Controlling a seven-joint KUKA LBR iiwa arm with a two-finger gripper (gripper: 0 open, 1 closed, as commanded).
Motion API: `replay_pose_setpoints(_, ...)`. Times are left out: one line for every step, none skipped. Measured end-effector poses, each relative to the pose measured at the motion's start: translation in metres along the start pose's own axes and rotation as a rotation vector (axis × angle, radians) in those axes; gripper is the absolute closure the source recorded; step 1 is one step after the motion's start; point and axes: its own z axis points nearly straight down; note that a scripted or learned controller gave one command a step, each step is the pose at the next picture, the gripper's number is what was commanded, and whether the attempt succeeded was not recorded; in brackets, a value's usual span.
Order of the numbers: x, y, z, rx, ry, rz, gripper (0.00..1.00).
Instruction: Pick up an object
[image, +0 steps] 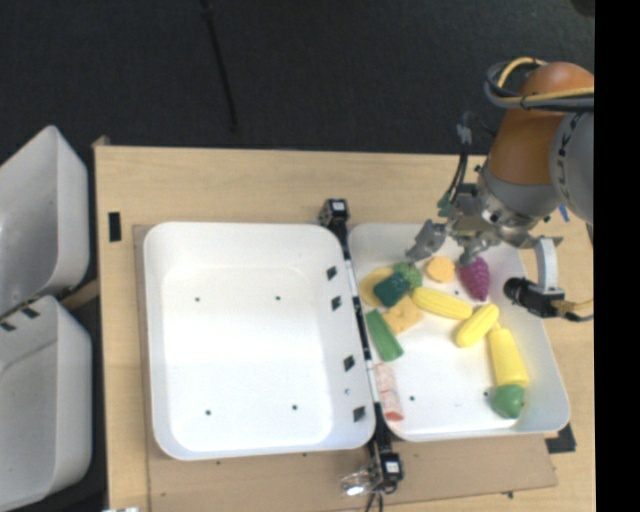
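Observation:
My gripper (452, 240) hangs over the far edge of the right bin (450, 420), fingers spread and nothing between them. Just below and right of it lies a purple grape bunch (475, 276); I cannot tell if a finger touches it. A small orange piece (440, 268) sits under the gripper. Nearby lie a yellow corn cob (442, 302), a yellow banana (476, 325), a teal block (392, 289) and a dark green piece (409, 272).
Also in the right bin are a long yellow piece (505, 355) with a green end (508, 401), a green cucumber (383, 336), a pale yellow chunk (405, 318) and a red-and-white tube (388, 391). The left bin (170, 250) stands beside it.

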Motion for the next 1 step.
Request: replay_pose_setpoints(-0.0367, -0.0522, 0.0131, 0.001, 0.000, 0.003, 0.00)
